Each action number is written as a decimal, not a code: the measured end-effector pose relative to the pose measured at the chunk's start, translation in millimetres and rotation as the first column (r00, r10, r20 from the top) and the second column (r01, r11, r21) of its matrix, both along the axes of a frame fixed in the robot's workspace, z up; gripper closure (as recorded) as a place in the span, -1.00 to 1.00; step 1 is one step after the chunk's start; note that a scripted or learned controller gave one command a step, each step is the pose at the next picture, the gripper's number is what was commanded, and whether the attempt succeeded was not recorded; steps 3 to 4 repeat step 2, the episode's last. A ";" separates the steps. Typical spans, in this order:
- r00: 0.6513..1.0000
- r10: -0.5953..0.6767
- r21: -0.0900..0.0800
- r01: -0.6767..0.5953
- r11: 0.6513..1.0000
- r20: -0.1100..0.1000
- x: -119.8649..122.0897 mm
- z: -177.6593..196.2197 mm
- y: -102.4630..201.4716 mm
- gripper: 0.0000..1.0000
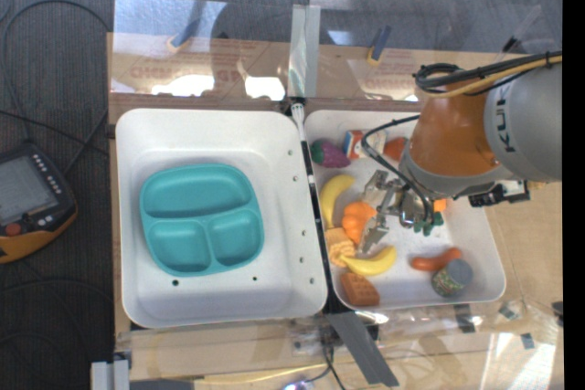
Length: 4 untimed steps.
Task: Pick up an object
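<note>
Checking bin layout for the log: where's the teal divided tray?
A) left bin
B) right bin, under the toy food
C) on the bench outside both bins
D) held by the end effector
A: the teal tray lies flat in the left bin, while the toy food such as the banana sits in the right bin.

Toy foods lie loose in the right bin (pixel 489 283) around the gripper (pixel 379 228): orange fruit (pixel 356 216) touching its left, banana (pixel 370 262) just below, second banana (pixel 334 195) upper left, red sausage (pixel 431 261) lower right.
</note>
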<state>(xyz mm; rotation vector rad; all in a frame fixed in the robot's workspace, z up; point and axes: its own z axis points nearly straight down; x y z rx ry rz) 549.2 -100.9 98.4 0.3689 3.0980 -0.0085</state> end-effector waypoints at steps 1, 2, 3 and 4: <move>0.997 -0.070 0.008 0.070 0.998 -0.024 37.5 82.3 9.4 1.00; 0.997 -0.073 0.008 0.073 0.997 -0.026 -1.1 82.1 76.6 1.00; 0.997 -0.073 0.008 0.073 0.997 -0.026 -1.1 82.1 76.6 1.00; 0.997 -0.073 0.008 0.073 0.997 -0.026 -1.1 82.1 76.6 1.00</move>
